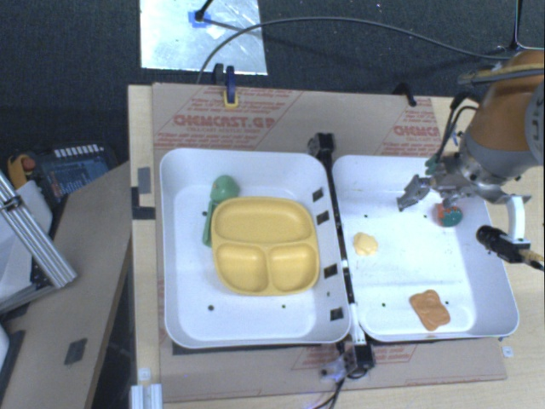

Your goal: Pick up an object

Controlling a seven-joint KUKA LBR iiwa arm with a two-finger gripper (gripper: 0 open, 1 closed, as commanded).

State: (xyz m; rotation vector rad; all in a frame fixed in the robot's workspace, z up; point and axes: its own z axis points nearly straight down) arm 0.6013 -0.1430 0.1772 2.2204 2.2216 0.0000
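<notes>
Faintly, red lettering showed on the brown cardboard sheet [255, 113] laid over the desk [140, 126] beneath the bins; it appeared to read "CHEMCAST", repeated near the far left and far right corners of the sheet, with smaller print too blurred to make out.

At the right bin's [485, 313] far right part, the gripper [434, 196] hung low over the white floor, under the grey arm [502, 118] with its orange band. How far apart the jaws stood could not be told, since the gripper's dark body hid the gap. Nothing was seen held between them. A small round object [449, 216], red on top and teal below, lay just beside the gripper on its near side; whether they touched could not be told.

Elsewhere in the right bin, a pale yellow lump [365, 244] sat near the left wall, and an orange-brown flat piece [429, 309] lay toward the near edge.

The left bin [183, 313] carried a yellow divided tray [262, 245] at its middle, with a green object [220, 198] partly tucked under the tray's far left corner.
</notes>
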